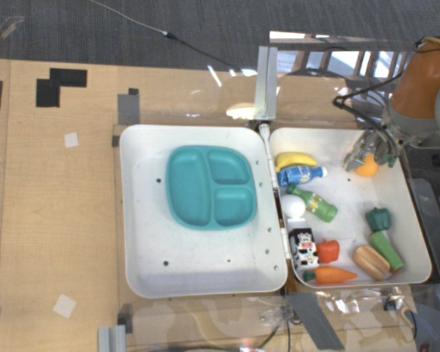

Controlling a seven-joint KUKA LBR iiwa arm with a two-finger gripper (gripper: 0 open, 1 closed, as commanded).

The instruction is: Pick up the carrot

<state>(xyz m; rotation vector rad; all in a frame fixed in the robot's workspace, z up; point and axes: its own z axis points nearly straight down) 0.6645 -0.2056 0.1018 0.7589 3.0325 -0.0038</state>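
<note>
Arm, upper right of the frame: cut off by the right edge, so only the orange band and part of the grey wrist appear. Gripper, below the band: small and blurred against dark cables; an orange object lies at its tip, its identity too indistinct to tell, and contact with it cannot be judged. Carrot, lower right: its left end is partly hidden behind the black-and-white carton. White round object, beside the bin divider: too small to identify. Lower edge of the right bin: blurred by glare from clear plastic.
</note>
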